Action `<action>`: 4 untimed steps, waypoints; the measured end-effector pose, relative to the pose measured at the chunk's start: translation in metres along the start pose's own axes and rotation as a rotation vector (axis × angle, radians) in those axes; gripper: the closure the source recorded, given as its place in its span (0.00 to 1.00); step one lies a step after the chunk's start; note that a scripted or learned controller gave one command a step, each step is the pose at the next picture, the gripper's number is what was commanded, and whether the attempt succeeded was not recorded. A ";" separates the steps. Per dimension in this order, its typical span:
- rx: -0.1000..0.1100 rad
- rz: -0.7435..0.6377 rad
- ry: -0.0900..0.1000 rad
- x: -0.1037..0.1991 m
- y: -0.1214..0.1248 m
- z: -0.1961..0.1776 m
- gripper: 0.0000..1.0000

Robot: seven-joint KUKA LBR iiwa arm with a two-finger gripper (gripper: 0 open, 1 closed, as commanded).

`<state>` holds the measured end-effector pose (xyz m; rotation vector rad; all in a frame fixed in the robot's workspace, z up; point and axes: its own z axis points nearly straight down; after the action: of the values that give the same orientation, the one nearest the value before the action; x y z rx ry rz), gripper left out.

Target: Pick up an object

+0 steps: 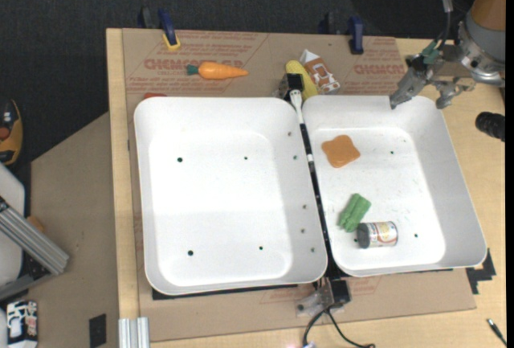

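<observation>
Open and empty, the gripper [423, 92] hangs over the right bin's [450, 178] far edge, well apart from the can [377, 235].

bins [213, 117]: smooth white plastic | bench [265, 57]: matt cardboard | can [377, 235]: glossy metal

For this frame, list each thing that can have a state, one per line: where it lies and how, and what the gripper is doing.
Gripper: fingers spread, nothing between them, above the right bin's far right corner.
Can: on its side, right bin, near end.
Green piece: lying flat, touching the can.
Orange slice: flat, right bin.
Carrot: lying on the board behind the left bin.
</observation>
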<state>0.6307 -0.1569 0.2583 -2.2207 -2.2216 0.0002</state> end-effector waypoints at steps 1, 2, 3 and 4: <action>0.009 -0.005 0.004 0.056 0.018 0.116 0.00; 0.008 0.001 0.002 0.062 -0.006 0.178 0.00; -0.005 -0.002 -0.001 0.059 0.038 0.173 0.00; -0.005 -0.001 -0.001 0.059 0.037 0.162 1.00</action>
<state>0.6677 -0.0977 0.0965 -2.2222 -2.2265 -0.0039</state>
